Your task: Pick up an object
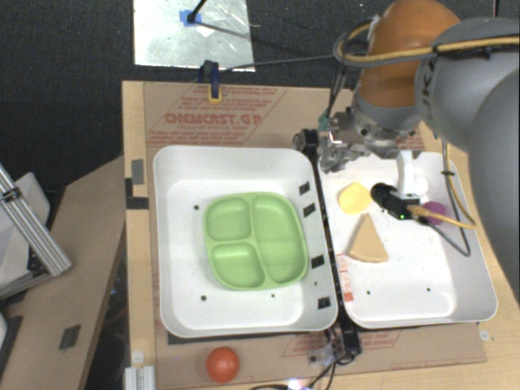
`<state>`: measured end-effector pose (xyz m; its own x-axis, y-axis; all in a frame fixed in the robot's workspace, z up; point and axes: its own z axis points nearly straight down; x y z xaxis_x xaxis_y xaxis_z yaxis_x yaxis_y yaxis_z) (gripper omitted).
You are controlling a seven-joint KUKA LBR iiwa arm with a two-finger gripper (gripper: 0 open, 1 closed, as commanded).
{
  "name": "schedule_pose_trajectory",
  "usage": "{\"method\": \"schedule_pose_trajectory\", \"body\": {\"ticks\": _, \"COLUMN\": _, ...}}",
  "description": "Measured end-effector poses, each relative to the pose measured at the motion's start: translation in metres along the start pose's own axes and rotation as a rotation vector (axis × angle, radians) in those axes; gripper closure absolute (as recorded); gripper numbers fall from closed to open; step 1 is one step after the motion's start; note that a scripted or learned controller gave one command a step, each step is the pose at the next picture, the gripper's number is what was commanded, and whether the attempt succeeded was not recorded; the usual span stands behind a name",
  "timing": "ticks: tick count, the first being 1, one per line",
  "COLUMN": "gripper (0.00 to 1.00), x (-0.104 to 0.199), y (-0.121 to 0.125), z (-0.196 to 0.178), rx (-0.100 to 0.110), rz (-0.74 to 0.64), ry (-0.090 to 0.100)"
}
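Two white bins sit side by side on the bench, so let's sweep across from the left. Out at the far left edge a ribbed metal rail [36, 234] slants across the floor. Next, down at the near edge of the brown board [219, 116], an orange-red ball [222, 364] rests outside both bins, just in front of the left bin [183, 177]. Inside that bin lies a green tray [253, 240], flat, with three compartments and nothing in them, sitting around the middle of the bin floor. Up at the back, a blue and yellow clamp [212, 80] grips the board's far edge, below a silvery sheet [191, 23].

Over the dividing wall and into the right bin [422, 291]: a yellow round piece [353, 197] lies near its left side, and a tan wedge [368, 240] sits just in front of it, close but apart. Further right, a purple piece [436, 210] peeks out, mostly hidden.

The gripper [333, 157] hangs over the right bin's far left corner, just behind the yellow piece, with nothing seen in its grasp. Wide or narrow? From this angle I cannot tell. The grey arm [479, 96], with its orange band [406, 35], fills the upper right.
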<state>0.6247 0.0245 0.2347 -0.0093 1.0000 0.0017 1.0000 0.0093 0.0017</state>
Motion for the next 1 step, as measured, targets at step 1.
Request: {"method": "schedule_pose_trajectory", "body": {"ticks": 1, "gripper": 1.00, "x": 0.0438, "y": -0.0014, "z": 0.0020, "rx": 0.000, "rz": 0.002, "ry": -0.001}}
